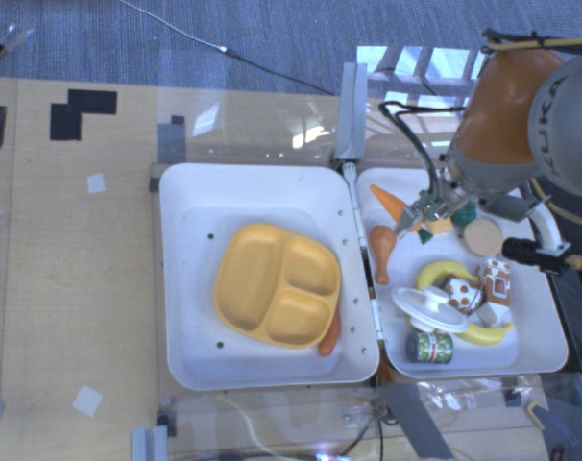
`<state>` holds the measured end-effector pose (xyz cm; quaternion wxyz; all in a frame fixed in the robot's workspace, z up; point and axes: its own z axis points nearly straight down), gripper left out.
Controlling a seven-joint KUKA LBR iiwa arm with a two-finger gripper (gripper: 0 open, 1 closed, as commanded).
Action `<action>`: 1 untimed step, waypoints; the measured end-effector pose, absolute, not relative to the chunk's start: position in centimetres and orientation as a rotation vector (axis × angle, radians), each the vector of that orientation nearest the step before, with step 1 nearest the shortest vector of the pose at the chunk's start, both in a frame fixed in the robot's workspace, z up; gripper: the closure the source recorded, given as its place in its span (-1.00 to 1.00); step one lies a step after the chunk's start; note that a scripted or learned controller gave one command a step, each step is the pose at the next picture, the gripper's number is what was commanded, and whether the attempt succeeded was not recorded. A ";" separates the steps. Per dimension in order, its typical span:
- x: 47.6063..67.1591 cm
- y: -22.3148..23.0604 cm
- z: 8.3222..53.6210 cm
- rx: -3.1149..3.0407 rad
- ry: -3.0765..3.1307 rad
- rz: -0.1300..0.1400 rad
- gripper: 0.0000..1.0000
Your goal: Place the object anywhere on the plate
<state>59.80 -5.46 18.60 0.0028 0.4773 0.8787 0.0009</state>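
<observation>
End effector: low over the upper part of the right bin, hanging from the grey-and-orange arm. Whether it is spread or pressed together cannot be told; nothing is seen pinched in it.

Just beside it, toward the divider: a carrot, lying aslant. Just below that: a drumstick, pale end down. On its other side, near: a tan disc.

Below it, farther off: a banana, a white lid-like piece, a small box, a second banana, a can on its side.

Well apart, across the divider: the left bin, bearing the plate, yellow, three compartments. A small orange item lies against the plate's lower edge, on the bin floor.

Step in hand, as judged: picking. No object is yet secured, and which piece is the target cannot be told; carrot and drumstick lie closest.

Next move calls for: a firm closure on one piece, a lift clear of the bin wall, a carry across the divider, and a release over any compartment of the plate.
</observation>
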 end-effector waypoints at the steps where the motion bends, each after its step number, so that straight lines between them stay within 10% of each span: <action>1: 54.0 1.4 23.3 1.494 2.755 0.013 1.00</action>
